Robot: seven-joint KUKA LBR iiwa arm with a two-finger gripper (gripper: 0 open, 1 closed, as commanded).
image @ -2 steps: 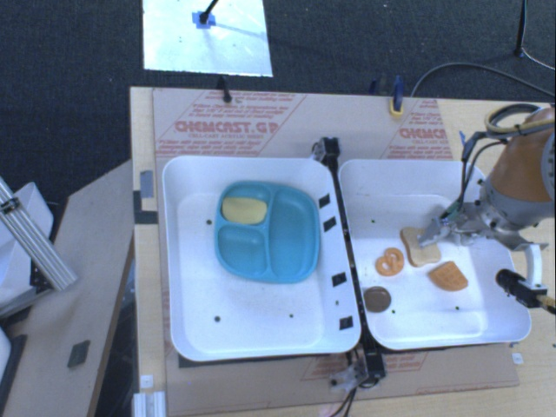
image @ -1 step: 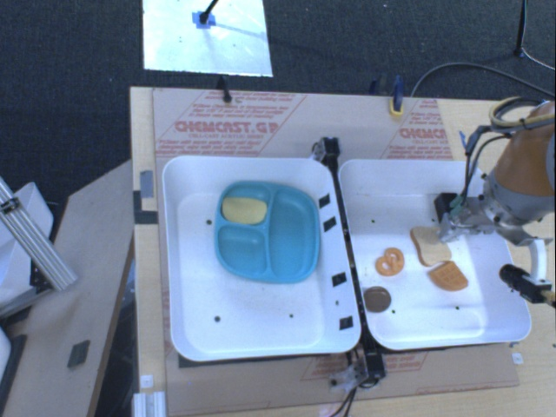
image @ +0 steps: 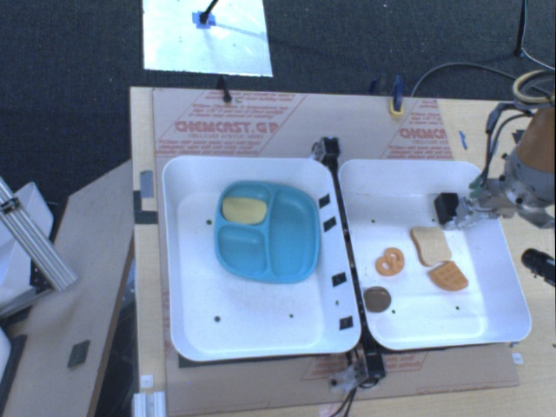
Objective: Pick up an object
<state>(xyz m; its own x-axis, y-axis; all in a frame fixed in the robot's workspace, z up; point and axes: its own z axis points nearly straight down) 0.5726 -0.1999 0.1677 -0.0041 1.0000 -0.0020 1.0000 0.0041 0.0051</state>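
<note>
The counter (image: 140, 129) carries two white bins, and the right bin (image: 488, 313) holds a bread slice (image: 430, 245), a pretzel (image: 390, 261) and a waffle piece (image: 448, 276). The gripper (image: 469, 214) hangs just up and right of the bread slice; how wide it stands, I cannot tell.

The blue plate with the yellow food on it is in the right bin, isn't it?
Not quite. The blue plate with the yellow food on it is in the left bin, not the right one. The camera view shows it.
</note>
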